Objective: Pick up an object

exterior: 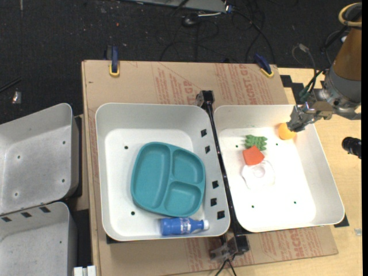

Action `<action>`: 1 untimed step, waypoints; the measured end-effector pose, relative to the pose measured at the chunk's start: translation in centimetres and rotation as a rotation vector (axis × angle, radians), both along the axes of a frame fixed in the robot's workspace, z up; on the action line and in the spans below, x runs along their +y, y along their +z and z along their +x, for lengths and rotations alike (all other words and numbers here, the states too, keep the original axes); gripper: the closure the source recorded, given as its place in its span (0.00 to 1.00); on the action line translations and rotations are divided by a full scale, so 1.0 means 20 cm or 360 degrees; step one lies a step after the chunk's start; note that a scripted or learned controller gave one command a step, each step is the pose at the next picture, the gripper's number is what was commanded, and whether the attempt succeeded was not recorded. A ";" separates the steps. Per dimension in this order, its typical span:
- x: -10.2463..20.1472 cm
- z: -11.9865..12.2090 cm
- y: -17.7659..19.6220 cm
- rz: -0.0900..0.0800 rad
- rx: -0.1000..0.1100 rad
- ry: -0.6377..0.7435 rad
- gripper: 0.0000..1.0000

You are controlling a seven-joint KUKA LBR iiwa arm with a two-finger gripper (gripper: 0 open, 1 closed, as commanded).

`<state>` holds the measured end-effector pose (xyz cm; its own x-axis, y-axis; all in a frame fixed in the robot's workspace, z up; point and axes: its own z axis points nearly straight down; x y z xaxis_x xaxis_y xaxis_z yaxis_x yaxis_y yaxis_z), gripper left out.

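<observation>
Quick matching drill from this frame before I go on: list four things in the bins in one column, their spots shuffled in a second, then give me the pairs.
Things:
1. teal divided plate
2. blue bottle
3. toy carrot
4. small yellow-orange object

Places:
A. right bin, far edge, beside the gripper
B. left bin, lying along the near wall
C. right bin, near its middle, just above a white lid-like piece
D. left bin, in the middle of its floor

Pairs: 1-D, 2-B, 3-C, 4-A
</observation>
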<state>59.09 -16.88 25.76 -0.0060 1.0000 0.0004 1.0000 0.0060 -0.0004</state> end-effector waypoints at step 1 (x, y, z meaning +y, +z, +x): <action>0.26 -0.04 0.02 0.0002 0.0000 0.0002 1.00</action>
